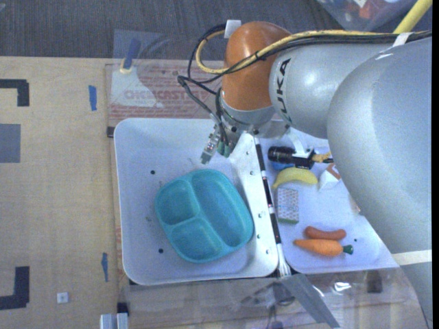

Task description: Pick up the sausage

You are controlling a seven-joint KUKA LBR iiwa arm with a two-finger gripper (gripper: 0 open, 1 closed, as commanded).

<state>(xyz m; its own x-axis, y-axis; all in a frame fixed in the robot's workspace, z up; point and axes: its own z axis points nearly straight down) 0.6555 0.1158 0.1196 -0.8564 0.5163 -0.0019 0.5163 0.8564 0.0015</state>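
Observation:
The sausage (326, 233), short and reddish-brown, lies in the right bin (370, 249) near its front. Just in front of it, almost touching, lies an orange carrot (318, 247) with a green tip. My gripper (214, 148) hangs over the back of the left bin (137, 184), just behind the blue divided plate (203, 214). It is well to the left of the sausage, on the other side of the wall between the bins. Nothing shows between its fingers.
A yellow banana (296, 177) and a pale speckled rectangular piece (288, 204) lie in the right bin behind the sausage. The arm's large grey body covers that bin's back and right side. The blue plate fills the middle of the left bin.

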